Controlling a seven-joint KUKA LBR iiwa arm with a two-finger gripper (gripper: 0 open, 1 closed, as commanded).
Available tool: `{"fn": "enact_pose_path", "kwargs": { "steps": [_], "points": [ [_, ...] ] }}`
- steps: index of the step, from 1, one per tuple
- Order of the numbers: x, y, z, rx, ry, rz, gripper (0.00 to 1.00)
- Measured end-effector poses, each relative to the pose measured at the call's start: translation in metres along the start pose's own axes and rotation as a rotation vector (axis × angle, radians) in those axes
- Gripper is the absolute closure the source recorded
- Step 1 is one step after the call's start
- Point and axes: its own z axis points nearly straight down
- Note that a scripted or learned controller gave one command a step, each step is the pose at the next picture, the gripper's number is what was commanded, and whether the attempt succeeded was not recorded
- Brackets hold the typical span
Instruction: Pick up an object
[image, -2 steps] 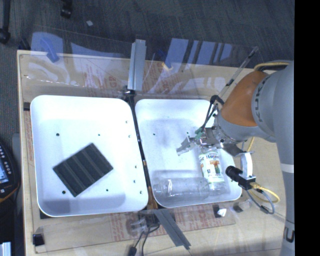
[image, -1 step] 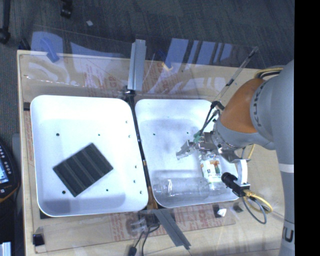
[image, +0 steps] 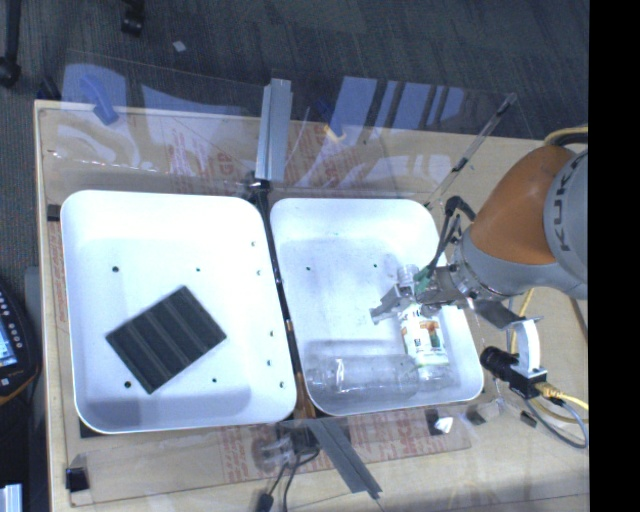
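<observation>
Toward the right of the frame, the tool (image: 398, 292) hangs low in the right bin (image: 300, 225), just above a white labelled bottle (image: 424, 340); whether it is spread I cannot tell. A clear plastic bottle (image: 362, 375) lies nearby. A dark ridged slab (image: 165, 338) lies in the left bin (image: 80, 215).

1 fixed camera is looking down at a slant from above the bench (image: 60, 130), far enough back to be taking in both white bins: the left bin (image: 90, 225) and the right bin (image: 330, 225) beside it. The arm (image: 525, 225) is entering from the right of the bins.
</observation>
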Motion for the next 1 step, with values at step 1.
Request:
{"fn": "enact_pose_path", "kwargs": {
  "steps": [1],
  "points": [
    [-0.0086,0.0179,0.0152,0.001,0.000,0.030,0.00]
  ]
}}
